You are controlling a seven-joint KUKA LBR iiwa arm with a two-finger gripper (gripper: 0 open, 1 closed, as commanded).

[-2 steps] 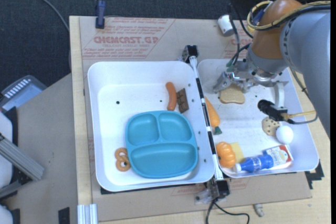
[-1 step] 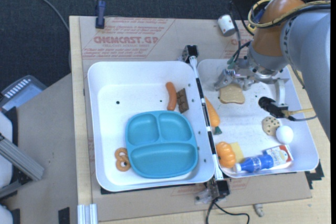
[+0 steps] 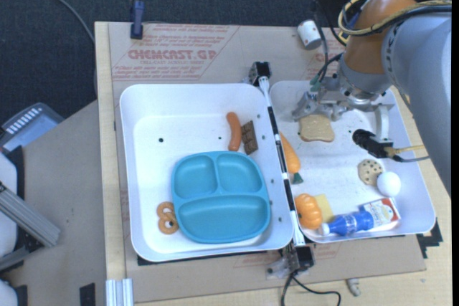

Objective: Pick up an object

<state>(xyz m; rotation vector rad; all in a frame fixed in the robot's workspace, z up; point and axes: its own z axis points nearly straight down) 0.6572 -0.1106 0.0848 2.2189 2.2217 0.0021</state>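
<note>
Tan toast slice [image 3: 316, 129], flat in the R white bin [image 3: 423, 215] near its 11 o'clock corner, long axis roughly 9–3, is the item nearest the gripper [image 3: 324, 103], which hangs just above its 12 o'clock edge; open or closed, can't tell. At 4 o'clock from the toast: round speckled cookie [image 3: 369, 170], white egg [image 3: 389, 183]. At 6: orange pumpkin [image 3: 308, 209], blue-capped bottle [image 3: 355, 221] lying 8–2. L white bin [image 3: 133, 104] w/ blue divided plate [image 3: 220, 195], sausage [image 3: 234, 131], pretzel [image 3: 168, 218].
</note>
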